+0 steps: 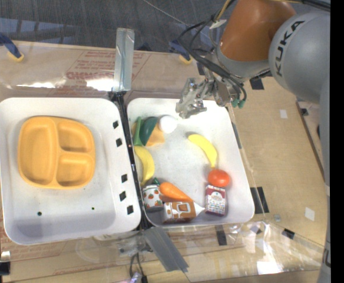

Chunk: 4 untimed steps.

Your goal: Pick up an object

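Above the right shallow white bin's [238,158] far rim, your metal two-finger hand [191,104] hovers, spread and holding nothing, near a white egg [168,123].

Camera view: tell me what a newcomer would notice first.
Probably the big yellow divided plate lying alone in the left bin. Next, the right bin crowded with toy food: bananas, a carrot, a tomato. The grey and orange arm hangs over that bin's far edge.
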Tool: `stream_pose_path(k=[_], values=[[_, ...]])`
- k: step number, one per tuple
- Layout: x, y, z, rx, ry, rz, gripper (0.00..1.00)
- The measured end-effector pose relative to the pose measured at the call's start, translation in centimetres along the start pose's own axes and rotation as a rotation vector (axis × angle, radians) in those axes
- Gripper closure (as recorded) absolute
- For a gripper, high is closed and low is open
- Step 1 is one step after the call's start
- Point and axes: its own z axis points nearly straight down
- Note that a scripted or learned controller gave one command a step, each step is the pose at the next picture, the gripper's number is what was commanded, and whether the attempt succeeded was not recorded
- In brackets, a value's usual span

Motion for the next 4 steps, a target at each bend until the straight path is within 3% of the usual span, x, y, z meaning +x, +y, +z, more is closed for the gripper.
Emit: stream_pose_path(k=[1,2,3,4], values=[[1.0,-7.4,-7.3,0.001,0.007,0.316,1.00],[2.4,-2.4,8.1,-0.006,0.027,0.305,1.00],[2.1,-4.5,-5.2,0.003,-0.002,0.408,1.00],[6.7,-6.6,-2.2,-0.002,0.016,0.149,1.00]])
